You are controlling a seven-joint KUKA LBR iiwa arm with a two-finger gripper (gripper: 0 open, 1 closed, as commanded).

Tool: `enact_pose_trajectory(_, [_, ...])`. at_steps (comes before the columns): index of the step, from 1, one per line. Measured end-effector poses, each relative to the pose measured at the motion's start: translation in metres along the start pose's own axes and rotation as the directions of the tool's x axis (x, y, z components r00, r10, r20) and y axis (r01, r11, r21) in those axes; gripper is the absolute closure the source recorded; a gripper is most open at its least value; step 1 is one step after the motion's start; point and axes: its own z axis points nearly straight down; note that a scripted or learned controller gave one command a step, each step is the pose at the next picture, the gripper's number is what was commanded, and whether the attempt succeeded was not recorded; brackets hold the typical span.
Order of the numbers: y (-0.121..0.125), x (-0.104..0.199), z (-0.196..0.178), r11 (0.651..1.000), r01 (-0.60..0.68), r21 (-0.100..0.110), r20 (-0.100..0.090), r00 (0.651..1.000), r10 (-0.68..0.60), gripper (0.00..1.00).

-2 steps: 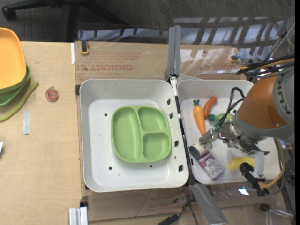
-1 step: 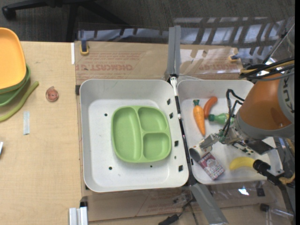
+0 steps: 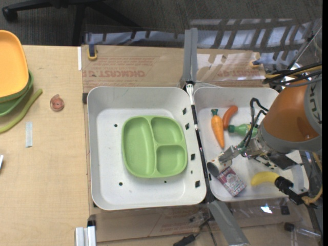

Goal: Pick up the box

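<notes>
My hand (image 3: 229,156) hung low over the right bin (image 3: 205,100), reaching in from the right beneath my orange band. Whether it was spread or pressed together I cannot tell from this slant; nothing showed between its tips.

The box (image 3: 231,181) lay flat on the right bin's floor near the front wall, just below my hand and apart from it. It was a small, thin rectangle, turned at an angle to the bin's sides, with a reddish, busy printed face and a pale edge along its border. The print was too small to read.

A yellow banana (image 3: 265,178) lay just to the right of the box. Farther back in the same bin sat two orange carrots (image 3: 219,129) side by side, one leaning toward the other, with a green item (image 3: 239,129) near them.

In the left bin (image 3: 102,137) rested a green divided plate (image 3: 154,146) with three compartments. On the tabletop (image 3: 46,188) to the far left stood stacked orange and green dishes (image 3: 11,70).
</notes>
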Motion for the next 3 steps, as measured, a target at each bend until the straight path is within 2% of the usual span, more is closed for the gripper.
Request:
enact_pose_trajectory(1, [-0.012,-0.003,-0.027,0.998,-0.036,0.042,-0.007,0.999,0.036,0.0])
enact_pose_trajectory(2, [-0.013,0.007,0.017,0.991,-0.129,0.043,-0.003,0.992,0.13,0.0])
enact_pose_trajectory(3, [-0.013,0.007,0.017,0.983,-0.18,0.042,-0.002,0.984,0.181,0.0])
